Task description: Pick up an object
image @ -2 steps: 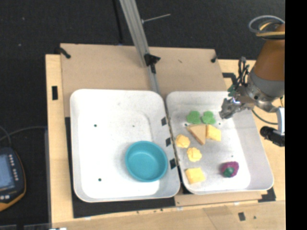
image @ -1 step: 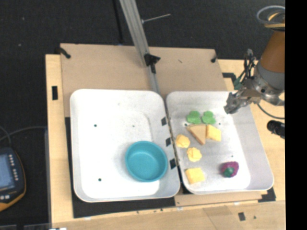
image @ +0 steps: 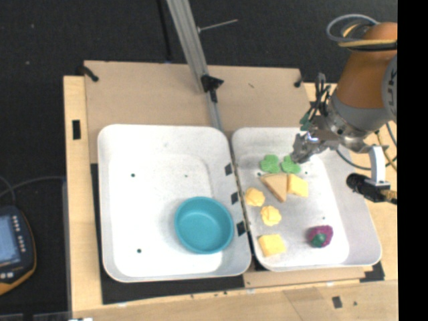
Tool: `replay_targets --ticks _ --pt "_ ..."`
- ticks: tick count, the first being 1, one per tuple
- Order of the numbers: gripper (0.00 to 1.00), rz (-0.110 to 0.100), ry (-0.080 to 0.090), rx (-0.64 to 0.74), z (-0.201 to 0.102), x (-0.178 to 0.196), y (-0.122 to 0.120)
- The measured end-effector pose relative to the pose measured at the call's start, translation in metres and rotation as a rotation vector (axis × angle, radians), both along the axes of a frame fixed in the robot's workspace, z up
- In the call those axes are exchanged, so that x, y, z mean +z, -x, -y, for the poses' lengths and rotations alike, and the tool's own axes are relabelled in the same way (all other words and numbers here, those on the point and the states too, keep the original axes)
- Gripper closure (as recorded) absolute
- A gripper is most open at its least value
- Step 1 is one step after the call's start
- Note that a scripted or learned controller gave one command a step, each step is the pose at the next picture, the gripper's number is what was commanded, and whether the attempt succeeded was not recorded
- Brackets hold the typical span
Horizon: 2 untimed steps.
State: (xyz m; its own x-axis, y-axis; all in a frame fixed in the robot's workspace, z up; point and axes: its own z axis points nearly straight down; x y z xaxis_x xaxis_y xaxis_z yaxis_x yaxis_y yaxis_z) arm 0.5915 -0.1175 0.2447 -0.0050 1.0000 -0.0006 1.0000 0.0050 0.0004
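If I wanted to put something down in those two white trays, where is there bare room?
The left bin has most room: everything behind and left of the blue bowl is bare. In the right bin, the middle is crowded with yellow pieces and green ones under the gripper; bare floor lies right of them, above the purple object.

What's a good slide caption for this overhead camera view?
Gripper poised above green pieces in right bin; blue bowl sits in left bin.

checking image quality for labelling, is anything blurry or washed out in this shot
Camera view: the white bins look bright with faint detail, the end effector is soft and hard to resolve, and the blue bowl and yellow pieces stay sharp enough to label.
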Motion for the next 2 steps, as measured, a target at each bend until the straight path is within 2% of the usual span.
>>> replay_targets --ticks 2 --pt "1.0 0.0 -0.003 0.004 -0.114 0.012 0.011"
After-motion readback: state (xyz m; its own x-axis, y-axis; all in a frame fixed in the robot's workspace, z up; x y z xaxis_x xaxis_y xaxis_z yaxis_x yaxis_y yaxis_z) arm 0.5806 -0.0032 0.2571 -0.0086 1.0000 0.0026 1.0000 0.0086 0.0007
